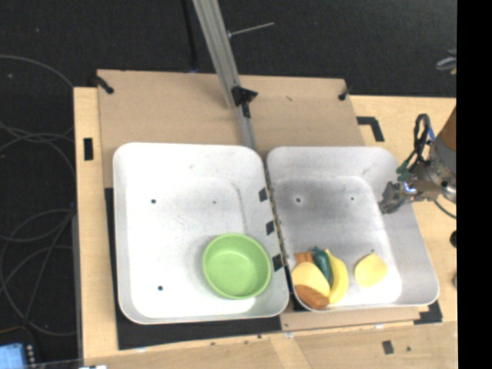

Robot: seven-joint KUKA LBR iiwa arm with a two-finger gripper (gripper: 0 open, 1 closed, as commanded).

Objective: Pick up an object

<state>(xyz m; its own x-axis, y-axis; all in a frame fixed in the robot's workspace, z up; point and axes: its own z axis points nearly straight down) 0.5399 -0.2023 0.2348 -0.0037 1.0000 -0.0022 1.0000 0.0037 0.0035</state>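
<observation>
Honestly, I cannot tell how the gripper (390, 198) is set, hovering at the right white bin's (330, 167) far edge. My pick, the small yellow rounded toy (370, 270), lies near that bin's front: probably light, smooth; I'd pinch across its middle.
</observation>
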